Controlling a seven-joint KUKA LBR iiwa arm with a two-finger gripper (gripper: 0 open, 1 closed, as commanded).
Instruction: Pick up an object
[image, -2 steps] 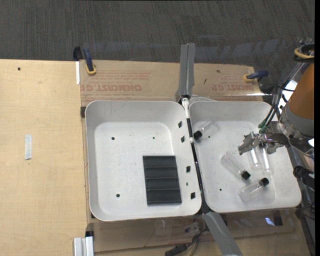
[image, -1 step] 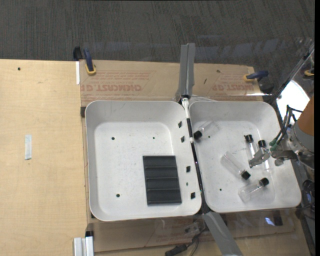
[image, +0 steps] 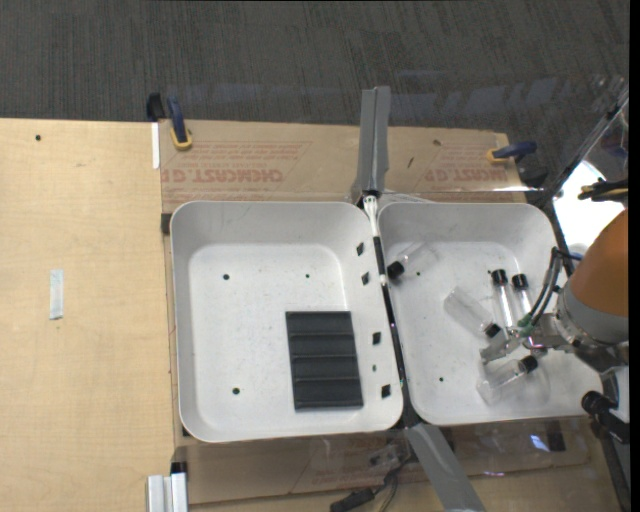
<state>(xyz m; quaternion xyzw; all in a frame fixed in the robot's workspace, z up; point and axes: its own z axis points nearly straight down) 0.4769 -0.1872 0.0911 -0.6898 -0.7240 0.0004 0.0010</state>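
Several clear vials with black caps lie in the right bin (image: 440, 385). One vial (image: 412, 262) rests near its left wall, two vials (image: 499, 293) lie side by side towards the back right, and another vial (image: 505, 373) sits near the front. My gripper (image: 508, 343) is down low in this bin among the vials, just above the front one and beside a slanted vial (image: 466, 309). Nothing can be made out as held. A black ribbed rectangular block (image: 323, 359) lies flat in the left bin (image: 200, 300).
The arm's orange band (image: 607, 275) and grey wrist hang over the right bin's right side. A grey divider bar (image: 374, 140) runs between the bins at the back. Clamps (image: 178, 128) hold cardboard behind the bins, and wooden bench top (image: 80, 300) lies to the left.
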